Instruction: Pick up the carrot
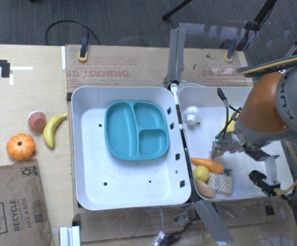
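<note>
The big grey arm (271, 111) reaches in from the right, over the right bin (210, 94). Its gripper (221, 148) hangs low, just above the carrot's fat end. I cannot tell if it is open or closed, because the arm hides that part. The carrot (208, 164) lies on the bin floor, near the front left corner. So it is not picked up yet; grabbing and lifting are left, I think.

The left bin (86, 137) holds a blue plate (137, 129) with three parts. Close to the carrot sit a yellow lemon (201, 173), a little sponge (222, 183) and a tan thing (205, 189). They crowd it and could get bumped. A small white thing (191, 116) sits farther back. Out on the bench (15, 55) lie a pumpkin (21, 147), a banana (53, 130) and a pink cupcake (37, 120).
</note>
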